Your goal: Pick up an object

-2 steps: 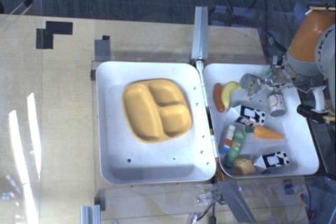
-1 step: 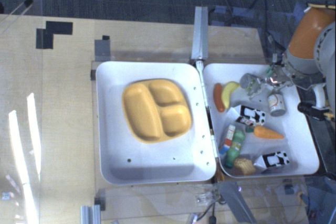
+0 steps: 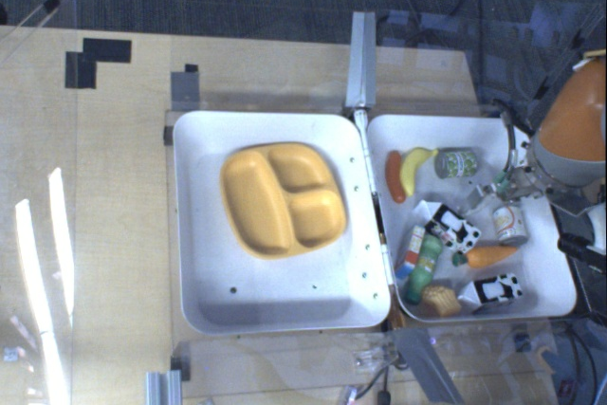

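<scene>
Gripper: the grey two-finger gripper (image 3: 503, 188) is hanging low over the right bin's far right part, under the arm's orange band (image 3: 577, 117); from where I'm standing I cannot tell how it is set, and nothing is showing in its grasp.
Closest thing: a small silver can with a pale label (image 3: 510, 224) is lying just beside the gripper, on its near side.
Near it: a green-labelled glass jar with a grey lid (image 3: 457, 163) is lying on its side a little way off, toward the far wall.
Fruit: a yellow plastic banana (image 3: 414, 168) is resting past the jar, touching a red sausage-shaped toy (image 3: 395, 176) beside it.
Toward the bin's middle: a black-and-white cow-patterned carton (image 3: 452, 230) is lying tilted, and an orange plastic carrot (image 3: 490, 256) is lying below the can.
Farther out: a green plastic bottle (image 3: 426, 261) and a small tube with red and blue ends (image 3: 412, 251) are leaning side by side near the divider.
Nearest the front wall: a tan biscuit-like round piece (image 3: 440, 300) and a second black-and-white cow-patterned block (image 3: 497, 290) are sitting well apart from the gripper.
Right bin: the shallow white bin (image 3: 561, 299) is holding all of these.
Left bin: the other shallow white bin (image 3: 190, 232) is lying well away, holding a yellow three-compartment plastic tray (image 3: 282, 198).
</scene>
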